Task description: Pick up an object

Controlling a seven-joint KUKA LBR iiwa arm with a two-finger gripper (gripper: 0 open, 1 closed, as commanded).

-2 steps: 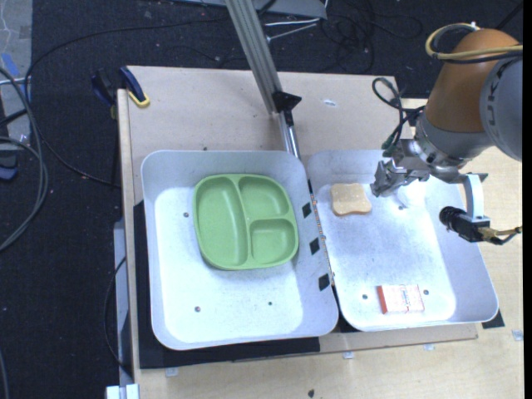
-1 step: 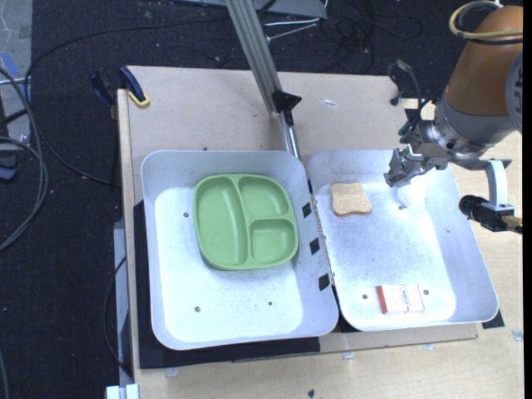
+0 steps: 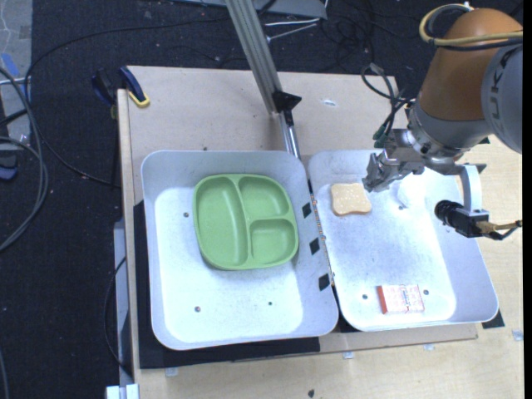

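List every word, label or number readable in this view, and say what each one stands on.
"UK": large grey letters on the arm, cut off at the frame's edge.
Small red and white box in the right bin: carries print, too small and blurred to read.
Nothing else bears text.

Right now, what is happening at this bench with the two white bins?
A grey and orange robot arm reaches in from the right over the right bin. Its pincer hangs just beside a slice of toast near that bin's far left corner; nothing is seen gripped. A small red and white packet lies near the front. The left bin holds a green divided plate.
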